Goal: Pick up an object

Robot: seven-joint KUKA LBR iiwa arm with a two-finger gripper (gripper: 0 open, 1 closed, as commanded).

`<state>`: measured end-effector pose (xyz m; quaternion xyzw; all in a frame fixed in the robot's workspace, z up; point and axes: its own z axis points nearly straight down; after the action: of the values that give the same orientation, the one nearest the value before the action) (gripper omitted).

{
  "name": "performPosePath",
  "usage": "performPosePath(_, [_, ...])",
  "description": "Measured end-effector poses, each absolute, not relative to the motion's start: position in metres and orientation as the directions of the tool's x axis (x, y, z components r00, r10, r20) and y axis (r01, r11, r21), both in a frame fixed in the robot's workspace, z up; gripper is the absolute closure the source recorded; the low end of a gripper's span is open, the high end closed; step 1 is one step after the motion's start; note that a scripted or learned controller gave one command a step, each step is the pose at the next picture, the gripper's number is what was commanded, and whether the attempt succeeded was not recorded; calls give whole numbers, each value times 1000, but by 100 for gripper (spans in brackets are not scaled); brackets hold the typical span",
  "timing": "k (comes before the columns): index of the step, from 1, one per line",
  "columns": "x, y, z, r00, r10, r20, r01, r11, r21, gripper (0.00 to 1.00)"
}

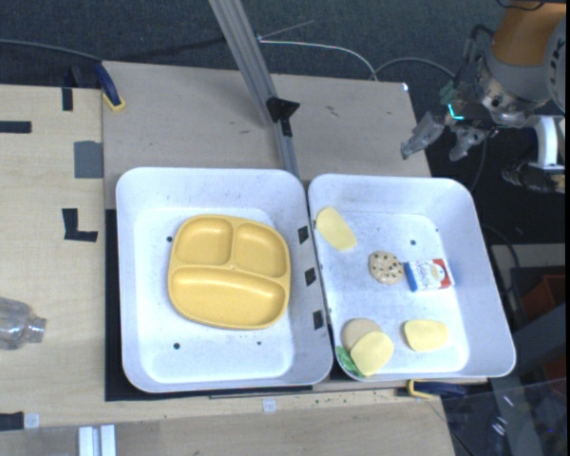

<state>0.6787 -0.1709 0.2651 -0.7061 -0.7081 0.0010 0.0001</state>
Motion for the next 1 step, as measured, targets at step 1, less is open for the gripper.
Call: performPosePath(1, [679,-171,276,-4,1000,-4,1000,4,-2,100])
